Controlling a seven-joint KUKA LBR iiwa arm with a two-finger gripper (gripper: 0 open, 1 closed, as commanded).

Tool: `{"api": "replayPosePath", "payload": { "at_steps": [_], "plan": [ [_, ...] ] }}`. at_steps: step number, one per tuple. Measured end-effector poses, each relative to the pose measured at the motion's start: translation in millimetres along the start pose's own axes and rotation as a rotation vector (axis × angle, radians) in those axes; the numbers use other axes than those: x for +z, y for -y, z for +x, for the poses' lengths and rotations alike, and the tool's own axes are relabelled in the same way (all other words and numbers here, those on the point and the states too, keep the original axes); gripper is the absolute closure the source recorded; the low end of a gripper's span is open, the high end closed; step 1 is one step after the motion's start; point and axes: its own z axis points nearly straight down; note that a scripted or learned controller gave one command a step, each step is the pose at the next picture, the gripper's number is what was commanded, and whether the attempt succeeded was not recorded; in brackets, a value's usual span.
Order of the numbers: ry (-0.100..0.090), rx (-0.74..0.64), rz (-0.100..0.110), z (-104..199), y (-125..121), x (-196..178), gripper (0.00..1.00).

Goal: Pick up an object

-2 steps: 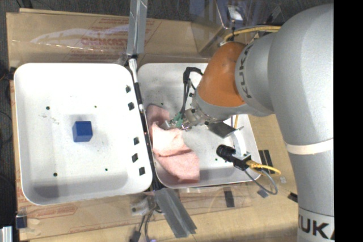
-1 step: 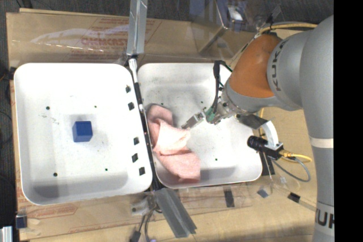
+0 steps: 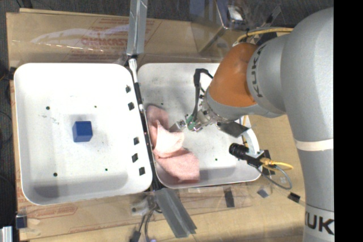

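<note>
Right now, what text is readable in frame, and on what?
"KUKA", read sideways, on the grey arm segment beside the orange band.
"KUK", cut off by the frame edge, on the grey arm base.
Faded red print on the brown cardboard sheet behind the bins: too blurred to read.

Two bins are sitting side by side on the worktop [image 3: 74, 37]. In the left bin [image 3: 34, 73] a cube [image 3: 83, 131] is lying left of centre, well apart from the walls. In the right bin [image 3: 170, 73] a cloth [image 3: 173, 156] is lying against the near-left wall. The arm [image 3: 295, 76] is reaching in from the right, its tool [image 3: 190, 123] hanging just above the cloth's far edge.
</note>
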Motion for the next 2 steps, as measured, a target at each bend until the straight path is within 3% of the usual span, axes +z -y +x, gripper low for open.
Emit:
{"api": "replayPosePath", "payload": {
  "at_steps": [1, 2],
  "plan": [
    [0.005, -0.09, -0.004, 52, 51, -1, 0.0],
    [0.001, 0.133, 0.0, 10, 47, -49, 0.0]
  ]
}}
